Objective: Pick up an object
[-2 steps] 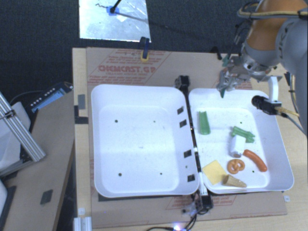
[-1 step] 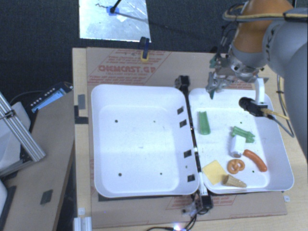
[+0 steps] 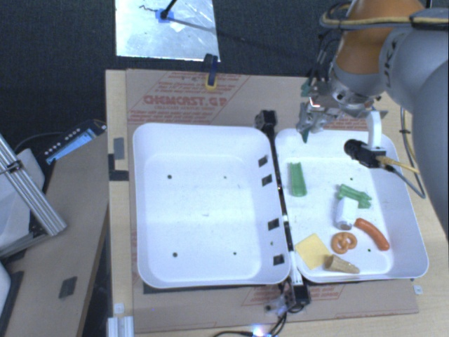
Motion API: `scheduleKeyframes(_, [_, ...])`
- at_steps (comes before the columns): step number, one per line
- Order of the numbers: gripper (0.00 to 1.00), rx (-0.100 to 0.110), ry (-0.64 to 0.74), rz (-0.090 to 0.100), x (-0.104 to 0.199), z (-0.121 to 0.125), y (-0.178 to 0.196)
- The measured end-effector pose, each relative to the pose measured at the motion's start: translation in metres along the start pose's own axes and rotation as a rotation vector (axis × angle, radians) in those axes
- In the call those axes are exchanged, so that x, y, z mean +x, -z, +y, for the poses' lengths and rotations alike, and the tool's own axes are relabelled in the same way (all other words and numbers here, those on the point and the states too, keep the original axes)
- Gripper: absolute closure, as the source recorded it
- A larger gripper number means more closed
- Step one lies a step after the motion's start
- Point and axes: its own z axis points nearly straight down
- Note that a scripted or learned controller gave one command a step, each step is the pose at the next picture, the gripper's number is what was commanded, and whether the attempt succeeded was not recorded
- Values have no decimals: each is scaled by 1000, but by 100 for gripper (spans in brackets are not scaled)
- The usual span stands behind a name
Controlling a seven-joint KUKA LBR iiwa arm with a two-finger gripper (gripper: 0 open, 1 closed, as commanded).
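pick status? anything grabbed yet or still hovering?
Done: nothing picked yet. The green block, pretzel, sausage, cheese and the other items all lie on the floor of the right bin.
In hand: nothing between the fingers; the gripper hangs at that bin's far edge, up from the green block.
Left: descend onto an item, close, lift.

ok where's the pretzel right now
The pretzel lies in the right bin, near its front edge, between the yellow cheese slice and the orange sausage.
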Motion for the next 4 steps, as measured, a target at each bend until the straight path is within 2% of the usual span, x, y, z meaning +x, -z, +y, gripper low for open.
scheduleKeyframes(1, [100, -1, 0, 0, 15, 0, 8])
scheduleKeyframes(2, [100, 1, 1, 0, 54, 0, -7])
scheduleKeyframes(3, [100, -1, 6, 3, 147, 0, -6])
scheduleKeyframes(4, [100, -2, 2, 3, 188, -6, 43])
